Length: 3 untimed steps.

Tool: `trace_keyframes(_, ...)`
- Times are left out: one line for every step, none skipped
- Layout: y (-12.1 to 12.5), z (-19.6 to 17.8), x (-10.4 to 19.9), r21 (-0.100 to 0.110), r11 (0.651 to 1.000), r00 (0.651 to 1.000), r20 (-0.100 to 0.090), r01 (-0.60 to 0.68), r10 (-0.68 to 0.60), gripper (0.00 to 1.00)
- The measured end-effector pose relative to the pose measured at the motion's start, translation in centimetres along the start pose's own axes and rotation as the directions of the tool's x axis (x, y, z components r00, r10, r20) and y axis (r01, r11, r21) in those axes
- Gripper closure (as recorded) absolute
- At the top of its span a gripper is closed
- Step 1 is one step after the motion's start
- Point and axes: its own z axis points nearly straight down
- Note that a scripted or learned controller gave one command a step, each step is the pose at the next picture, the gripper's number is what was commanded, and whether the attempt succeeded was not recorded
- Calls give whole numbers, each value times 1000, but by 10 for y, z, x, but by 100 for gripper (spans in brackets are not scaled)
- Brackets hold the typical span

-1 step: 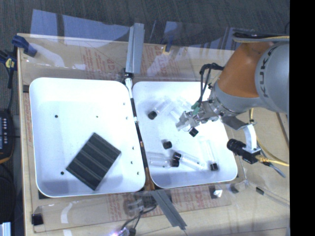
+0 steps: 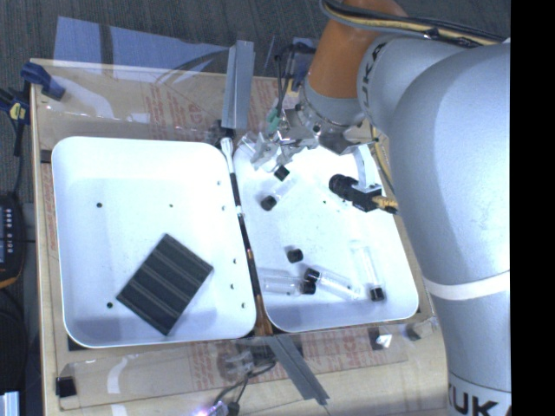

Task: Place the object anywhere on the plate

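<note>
In the left bin (image 2: 78,172), lying flat near the front: dark ribbed square plate (image 2: 165,282). Over the right bin's (image 2: 395,258) far corner, hovering: tool (image 2: 276,150), small black object (image 2: 281,172) just beneath; grip state unclear.

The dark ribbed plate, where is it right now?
In the camera view, the dark ribbed plate lies tilted in the left bin, toward its near edge, across the divider from the clear tubes in the right bin.
</note>
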Motion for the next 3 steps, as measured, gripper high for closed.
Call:
trace_keyframes(-6,7,91,3,953,953,-1,303,-303,100)
trace_keyframes(26,108,193,9,983,983,-3,183,-183,100)
trace_keyframes(-42,104,194,-8,923,923,2,384,-384,100)
